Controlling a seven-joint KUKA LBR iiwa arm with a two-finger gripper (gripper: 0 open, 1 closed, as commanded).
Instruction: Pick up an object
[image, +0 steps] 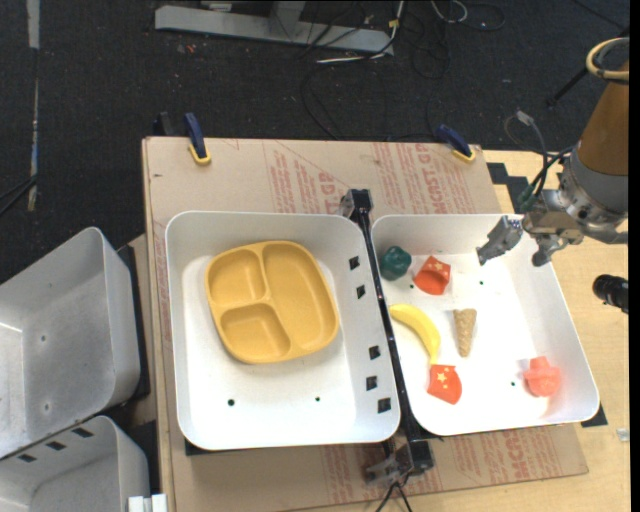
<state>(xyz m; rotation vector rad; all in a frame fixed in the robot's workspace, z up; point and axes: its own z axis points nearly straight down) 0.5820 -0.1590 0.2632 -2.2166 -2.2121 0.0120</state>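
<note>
- Viewing the bench from above at a slant, two shallow white bins sit side by side on its brown top.
- Left bin: holds a yellow divided plate with three compartments, lying flat toward the 11 o'clock part of the bin floor.
- Divider: a dark strip with black tabs runs between the two bins from 12 o'clock to 6 o'clock.
- Right bin: holds six small objects, all lying loose on the white floor.
- Dark green round object: at 10 o'clock in the right bin, just beside the divider.
- Red wedge-shaped piece: just beside the green object, on its 3 o'clock side.
- Banana: curved, near the bin's left wall, at 6 o'clock from the green object.
- Second red piece: just below the banana's lower tip, at 7 o'clock in the bin.
- Tan cone: near the bin centre, pointed end toward 6 o'clock, apart from the banana.
- Pink object: at 4 o'clock in the bin, well apart from the others.
- Pincer: over the bin's 1 o'clock corner, its two fingers spread apart with nothing between them; one fingertip points toward the red wedge without touching it.
- Arm: grey with an orange band, entering from 3 o'clock.
</note>
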